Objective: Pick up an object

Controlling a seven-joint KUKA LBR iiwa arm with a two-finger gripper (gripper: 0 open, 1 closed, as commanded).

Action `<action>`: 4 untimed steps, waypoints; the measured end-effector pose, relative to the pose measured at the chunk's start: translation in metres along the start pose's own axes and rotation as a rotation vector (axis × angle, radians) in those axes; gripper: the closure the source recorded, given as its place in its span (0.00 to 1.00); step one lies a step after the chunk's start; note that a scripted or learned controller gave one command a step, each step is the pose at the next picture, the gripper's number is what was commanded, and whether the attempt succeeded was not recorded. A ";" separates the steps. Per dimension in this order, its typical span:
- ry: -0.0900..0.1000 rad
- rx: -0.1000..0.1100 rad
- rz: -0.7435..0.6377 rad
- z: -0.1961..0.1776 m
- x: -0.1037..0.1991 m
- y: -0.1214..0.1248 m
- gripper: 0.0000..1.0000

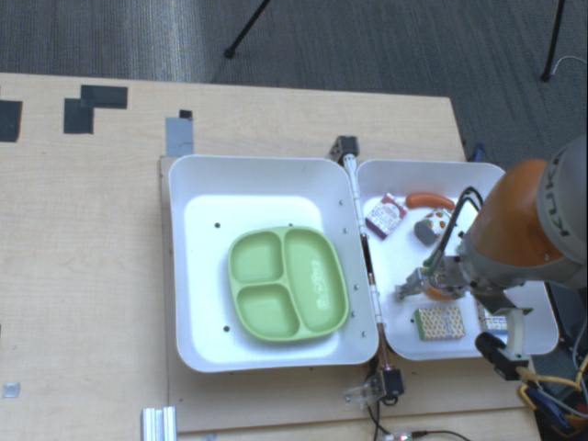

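My gripper (421, 285) is low inside the right bin (395, 343), near its middle, with the arm's orange band (514, 220) above it. An orange object (443, 292) lies right under the gripper, partly hidden by it. Just below sits a green and yellow speckled block (439, 322). Further back in the bin are a small white and purple packet (384, 215), a long orange piece (430, 198) and a grey lump (425, 231). A white packet (494, 322) lies at the bin's right, half under the arm.
The left bin (197, 191) holds a light green divided plate (288, 284). A ridge with a clamp (346, 148) separates the bins. Cables (390, 386) hang at the bench's front edge. Dark tape patches (92, 107) mark the wooden bench at the far left.
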State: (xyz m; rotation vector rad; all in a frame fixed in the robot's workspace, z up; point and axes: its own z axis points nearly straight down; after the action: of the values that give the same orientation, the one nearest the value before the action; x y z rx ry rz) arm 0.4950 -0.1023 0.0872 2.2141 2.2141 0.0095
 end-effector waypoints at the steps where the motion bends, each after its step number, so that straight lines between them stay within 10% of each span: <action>1: 0.000 -0.006 -0.001 -0.011 0.000 0.002 1.00; 2: 0.000 -0.005 -0.002 -0.011 0.000 0.002 0.00; 3: 0.000 -0.009 -0.003 -0.022 0.001 0.004 1.00; 4: 0.000 -0.009 -0.003 -0.021 0.001 0.004 0.00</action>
State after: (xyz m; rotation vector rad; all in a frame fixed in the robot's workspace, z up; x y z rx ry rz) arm 0.4983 -0.1012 0.1087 2.2059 2.2134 0.0193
